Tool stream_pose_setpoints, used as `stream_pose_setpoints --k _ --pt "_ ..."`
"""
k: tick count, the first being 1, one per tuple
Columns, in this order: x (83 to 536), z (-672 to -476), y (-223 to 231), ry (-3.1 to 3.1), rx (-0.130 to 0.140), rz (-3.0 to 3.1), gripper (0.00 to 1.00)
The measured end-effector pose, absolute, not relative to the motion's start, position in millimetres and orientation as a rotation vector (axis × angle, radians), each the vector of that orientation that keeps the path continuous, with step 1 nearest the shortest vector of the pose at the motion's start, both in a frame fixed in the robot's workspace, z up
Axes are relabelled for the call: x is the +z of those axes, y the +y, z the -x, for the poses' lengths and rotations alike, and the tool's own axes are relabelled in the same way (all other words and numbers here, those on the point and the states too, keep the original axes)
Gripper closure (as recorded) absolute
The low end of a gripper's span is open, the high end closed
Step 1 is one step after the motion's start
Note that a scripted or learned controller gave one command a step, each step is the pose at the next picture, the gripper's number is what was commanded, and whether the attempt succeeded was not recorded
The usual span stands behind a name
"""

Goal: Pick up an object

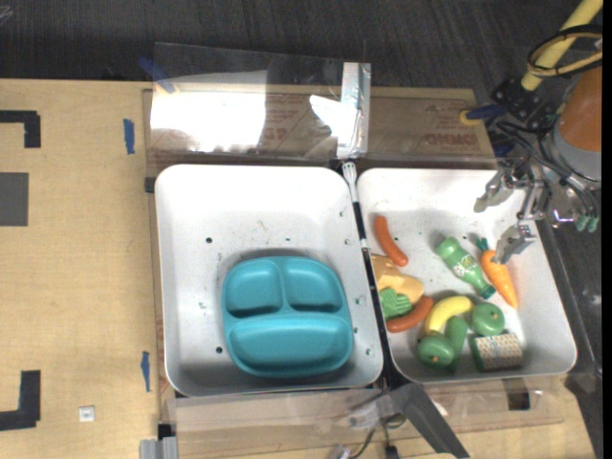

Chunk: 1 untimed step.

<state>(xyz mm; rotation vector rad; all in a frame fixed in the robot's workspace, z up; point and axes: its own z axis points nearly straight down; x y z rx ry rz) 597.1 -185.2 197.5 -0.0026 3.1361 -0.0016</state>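
Metal two-finger end effector [510, 216] hangs with fingers apart, holding nothing, just above the orange plastic carrot [500, 275] in the right white bin [421, 191]

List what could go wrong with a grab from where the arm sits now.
1. The tool sits above the top of the carrot, which lies against the green bottle; closing there could catch both or nudge one away.
2. The toys are heaped at the right bin's near end, so the banana and green pepper may shift if bumped.
3. The carrot tapers, so it might slip out.
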Motion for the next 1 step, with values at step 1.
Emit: stream_pose_setpoints --k 1 --pt "96.9 -576.5 -199.7 3.128 -0.004 0.153 0.00"
